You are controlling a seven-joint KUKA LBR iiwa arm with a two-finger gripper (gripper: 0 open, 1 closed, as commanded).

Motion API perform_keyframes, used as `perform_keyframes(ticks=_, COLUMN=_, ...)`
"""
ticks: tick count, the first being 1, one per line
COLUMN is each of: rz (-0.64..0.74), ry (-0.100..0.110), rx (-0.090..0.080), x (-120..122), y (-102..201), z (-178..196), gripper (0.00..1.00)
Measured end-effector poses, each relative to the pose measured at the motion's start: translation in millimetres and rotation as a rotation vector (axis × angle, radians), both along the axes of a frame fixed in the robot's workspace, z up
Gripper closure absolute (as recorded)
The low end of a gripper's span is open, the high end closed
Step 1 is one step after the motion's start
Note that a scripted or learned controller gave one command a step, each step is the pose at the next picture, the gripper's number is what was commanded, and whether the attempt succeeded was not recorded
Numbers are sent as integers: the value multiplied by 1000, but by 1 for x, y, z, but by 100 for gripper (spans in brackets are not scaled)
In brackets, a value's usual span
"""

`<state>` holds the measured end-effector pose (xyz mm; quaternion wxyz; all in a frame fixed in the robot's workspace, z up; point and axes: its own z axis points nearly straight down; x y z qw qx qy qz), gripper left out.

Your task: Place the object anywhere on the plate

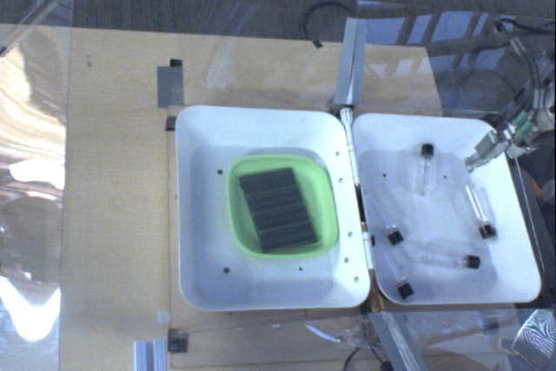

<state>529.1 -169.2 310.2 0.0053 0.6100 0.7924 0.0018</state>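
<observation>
The gripper (483, 154), its state unclear, hovers at the right bin (519, 213); 4 clear vials (476, 208) could roll away before reaching the green plate (236, 213).

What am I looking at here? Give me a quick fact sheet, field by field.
left bin: holds a green plate
on the plate: a dark ribbed block, lying flat
right bin: holds clear vials with black caps, scattered, lying down
vial count: about five
gripper: over the right bin's upper right part, near the rim
held by gripper: nothing visible
bench: light wood
</observation>
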Motion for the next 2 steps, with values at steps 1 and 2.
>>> perform_keyframes(ticks=1, rz=-110, ry=-3, rx=-1, x=-37, y=-37, z=104, gripper=0)
perform_keyframes(ticks=2, rz=-228, ry=-1, rx=0, x=-40, y=-37, z=116, gripper=0)
